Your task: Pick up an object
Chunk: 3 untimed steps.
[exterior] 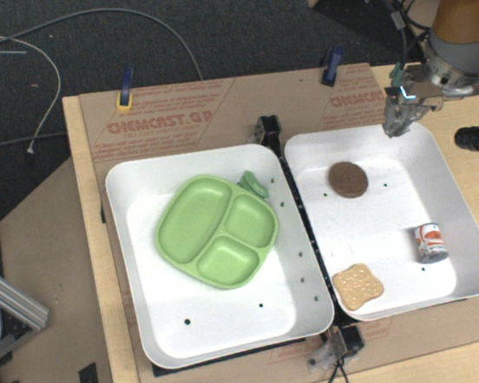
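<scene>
My gripper (395, 126) hangs over the far right corner of the right bin (450, 193), with nothing visible between its tips. In that bin lie a round brown cookie (348, 179) to the gripper's left and nearer, a small red and white can (431, 242) on its side by the right wall, and a tan square cracker (358, 286) at the near left corner. A green divided plate (217, 230) sits in the left bin (141, 243), with a small green object (253, 184) at the plate's far right edge.
Two blue clamps (126, 85) (332, 66) grip the cardboard sheet at the far edge. A black bracket (267, 128) stands between the bins at the back. Cables run across the dark floor beyond.
</scene>
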Tool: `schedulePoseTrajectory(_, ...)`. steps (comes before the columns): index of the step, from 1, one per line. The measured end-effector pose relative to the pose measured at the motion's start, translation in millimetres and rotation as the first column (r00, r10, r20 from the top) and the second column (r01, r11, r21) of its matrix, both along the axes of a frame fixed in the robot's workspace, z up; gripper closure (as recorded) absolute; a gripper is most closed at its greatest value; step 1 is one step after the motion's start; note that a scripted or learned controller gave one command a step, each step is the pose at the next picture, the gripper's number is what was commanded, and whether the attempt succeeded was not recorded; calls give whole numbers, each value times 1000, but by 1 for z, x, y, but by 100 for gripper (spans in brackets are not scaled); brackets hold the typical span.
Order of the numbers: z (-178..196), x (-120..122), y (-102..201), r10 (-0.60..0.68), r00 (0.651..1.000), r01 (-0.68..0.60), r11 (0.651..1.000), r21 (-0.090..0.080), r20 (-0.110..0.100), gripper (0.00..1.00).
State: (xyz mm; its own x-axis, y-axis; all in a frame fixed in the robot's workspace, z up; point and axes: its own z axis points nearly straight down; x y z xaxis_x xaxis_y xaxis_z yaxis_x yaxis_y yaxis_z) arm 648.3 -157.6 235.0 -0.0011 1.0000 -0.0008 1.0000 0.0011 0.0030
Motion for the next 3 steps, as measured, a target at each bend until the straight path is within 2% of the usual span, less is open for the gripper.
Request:
schedulePoseTrajectory(2,-15,-17,104,3,1000,-3,1000,3,-5,100)
schedulePoseTrajectory(3,-16,-37,165,6,1000,-6,1000,4,-6,100)
